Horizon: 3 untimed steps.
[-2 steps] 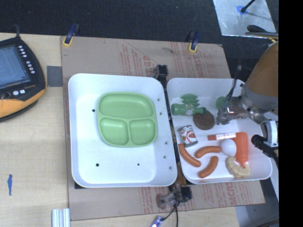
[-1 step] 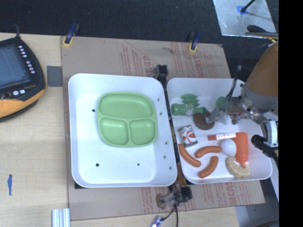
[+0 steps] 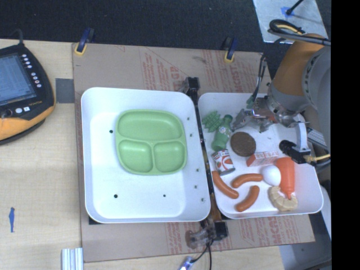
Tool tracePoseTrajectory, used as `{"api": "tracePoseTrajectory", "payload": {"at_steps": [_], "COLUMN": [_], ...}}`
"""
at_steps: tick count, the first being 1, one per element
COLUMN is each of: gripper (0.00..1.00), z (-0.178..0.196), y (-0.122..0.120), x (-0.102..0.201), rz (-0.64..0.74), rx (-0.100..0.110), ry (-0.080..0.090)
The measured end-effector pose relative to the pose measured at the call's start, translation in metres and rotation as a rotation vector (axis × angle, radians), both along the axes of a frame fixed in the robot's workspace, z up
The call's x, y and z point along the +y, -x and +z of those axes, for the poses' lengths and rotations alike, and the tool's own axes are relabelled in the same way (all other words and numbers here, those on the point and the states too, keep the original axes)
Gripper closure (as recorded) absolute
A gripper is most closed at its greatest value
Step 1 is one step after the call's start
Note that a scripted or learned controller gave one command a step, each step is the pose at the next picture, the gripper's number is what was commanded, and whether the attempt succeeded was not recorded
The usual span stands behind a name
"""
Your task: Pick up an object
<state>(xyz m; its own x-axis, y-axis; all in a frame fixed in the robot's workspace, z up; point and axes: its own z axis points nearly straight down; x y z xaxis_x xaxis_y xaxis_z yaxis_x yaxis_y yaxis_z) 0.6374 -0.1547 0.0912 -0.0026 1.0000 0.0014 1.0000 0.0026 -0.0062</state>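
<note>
Camera view: two white bins are sitting side by side on the bench, so that items can be lifted out of one and moved across. The left bin (image 3: 95, 201) is holding a green divided tray (image 3: 151, 140), lying flat near its middle. The right bin (image 3: 315, 204) is holding the loose pieces: a brown disc (image 3: 243, 143), a white egg (image 3: 271, 175), a red bottle (image 3: 286, 176), three sausages (image 3: 247, 180), a small can (image 3: 224, 162), a green sprig (image 3: 212, 121) and a biscuit (image 3: 282, 199), all scattered (presumably to give the program many candidate targets). The arm is reaching in from the right, with the claw (image 3: 252, 117) hanging over the far part of the right bin. How far the claw is parted cannot be told at this slant, and nothing is visibly caught in it. The nearest candidate, the disc, is lying just below the claw in the view; the sprig is lying just to its left. The egg, bottle and sausages are lying further toward the near rim.
</note>
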Motion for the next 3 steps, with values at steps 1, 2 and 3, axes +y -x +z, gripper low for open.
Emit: {"api": "tracePoseTrajectory", "payload": {"at_steps": [1,2,3], "gripper": [0.0,1.0,1.0], "z": [0.0,0.011,0.102], "y": [0.051,0.051,0.038], "x": [0.041,0.04,0.109], "rz": [0.002,0.003,0.002], "rx": [-0.001,0.001,-0.005], "ry": [0.002,0.003,0.0]}}
